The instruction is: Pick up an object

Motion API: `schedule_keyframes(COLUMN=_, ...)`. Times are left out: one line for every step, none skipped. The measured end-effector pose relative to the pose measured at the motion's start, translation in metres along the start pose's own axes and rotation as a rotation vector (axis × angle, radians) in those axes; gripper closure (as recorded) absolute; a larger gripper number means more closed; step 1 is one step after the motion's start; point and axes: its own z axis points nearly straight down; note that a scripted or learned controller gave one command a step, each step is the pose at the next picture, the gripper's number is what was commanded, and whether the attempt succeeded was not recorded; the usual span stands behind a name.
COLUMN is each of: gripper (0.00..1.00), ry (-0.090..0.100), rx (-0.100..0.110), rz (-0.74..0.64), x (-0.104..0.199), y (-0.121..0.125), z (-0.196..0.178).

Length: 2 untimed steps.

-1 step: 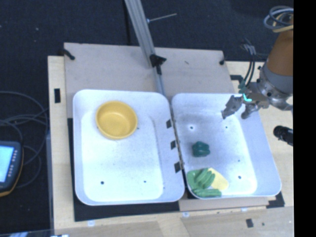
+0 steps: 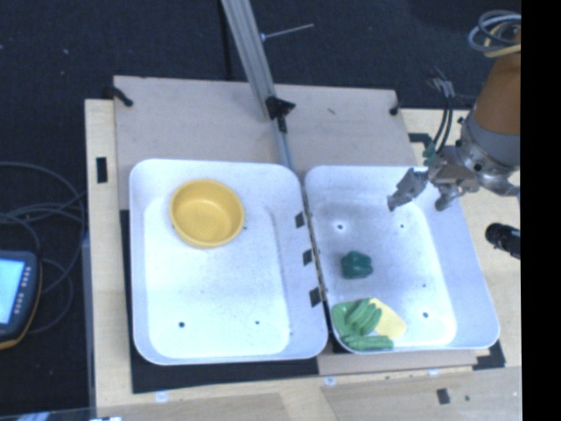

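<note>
A dark green lump [image 2: 356, 265] lies in the middle of the right bin [image 2: 456, 261]. In that bin's near left corner a bright green ridged object [image 2: 358, 319] rests against a yellow piece [image 2: 390, 321]. A yellow bowl [image 2: 207, 212] sits upright in the far left of the left bin [image 2: 219, 323]. My gripper [image 2: 425, 191] hangs over the far right part of the right bin, its two fingers spread apart with nothing between them. It is well above and to the right of the dark green lump.
A slanted metal rail [image 2: 250, 46] runs from the top of the view down to the gap between the bins. Black clips [image 2: 308, 257] line the divider. Cables and a handheld screen [image 2: 16, 289] lie off the bench at left.
</note>
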Motion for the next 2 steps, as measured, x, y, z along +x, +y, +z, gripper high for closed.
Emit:
schedule_keyframes(gripper=0.00, ry=0.000, rx=0.005, rz=0.001, x=-0.006, y=-0.004, z=0.060)
schedule_keyframes(gripper=0.00, ry=0.000, rx=0.005, rz=0.001, x=-0.005, y=-0.014, z=0.114)
